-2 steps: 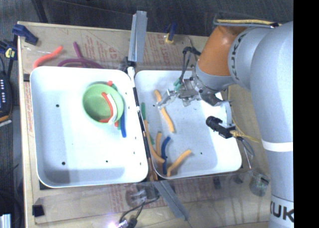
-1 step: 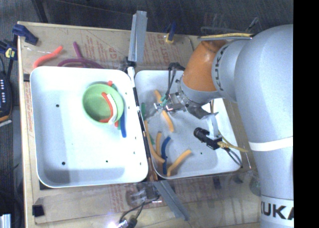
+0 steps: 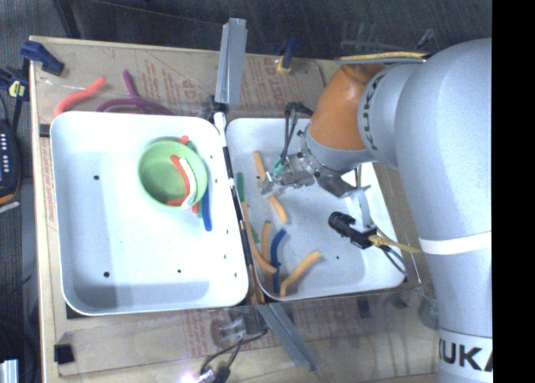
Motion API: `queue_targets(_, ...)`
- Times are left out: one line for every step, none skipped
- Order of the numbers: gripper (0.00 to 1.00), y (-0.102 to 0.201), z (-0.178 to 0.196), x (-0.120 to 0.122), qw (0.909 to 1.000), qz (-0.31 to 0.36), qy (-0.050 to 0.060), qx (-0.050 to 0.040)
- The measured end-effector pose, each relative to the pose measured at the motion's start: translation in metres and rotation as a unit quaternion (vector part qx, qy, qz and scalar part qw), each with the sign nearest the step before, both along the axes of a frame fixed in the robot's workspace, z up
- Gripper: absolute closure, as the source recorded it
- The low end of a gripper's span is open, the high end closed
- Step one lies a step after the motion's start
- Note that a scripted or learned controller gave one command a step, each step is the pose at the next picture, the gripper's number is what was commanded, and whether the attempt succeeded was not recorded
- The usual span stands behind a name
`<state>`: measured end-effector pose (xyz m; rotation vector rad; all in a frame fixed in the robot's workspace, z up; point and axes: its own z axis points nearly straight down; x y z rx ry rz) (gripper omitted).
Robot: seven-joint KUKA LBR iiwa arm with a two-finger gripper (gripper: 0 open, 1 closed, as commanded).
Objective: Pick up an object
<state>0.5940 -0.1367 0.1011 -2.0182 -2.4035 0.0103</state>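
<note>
Camera view
Arm: the grey arm (image 3: 435, 181) with its orange band (image 3: 338, 109) is reaching in from the right, over the right bin (image 3: 380, 277).
Gripper: the gripper (image 3: 280, 179) is hanging low in the upper left part of the right bin; how far it is opened I cannot tell.
Nearest objects: an orange stick (image 3: 259, 165) is lying just left of the gripper, and another orange piece (image 3: 278, 210) just below it.
Other right-bin objects: a blue curved piece (image 3: 276, 249) and an orange stick (image 3: 301, 268) are lying near the front wall; a green stick (image 3: 240, 186) is lying by the left wall.
Left bin (image 3: 100, 281): it is holding a green bowl (image 3: 163, 174) with a red curved piece (image 3: 180, 174) across it, and a blue stick (image 3: 206, 212) touching the bowl's lower right edge.
Bench (image 3: 117, 68): it is bearing red and purple cords behind the left bin.
</note>
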Motion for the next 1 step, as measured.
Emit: queue_targets(1.00, 0.0541, 0.0917, 0.0408, 0.9991, 0.043, -0.003, 0.0018)
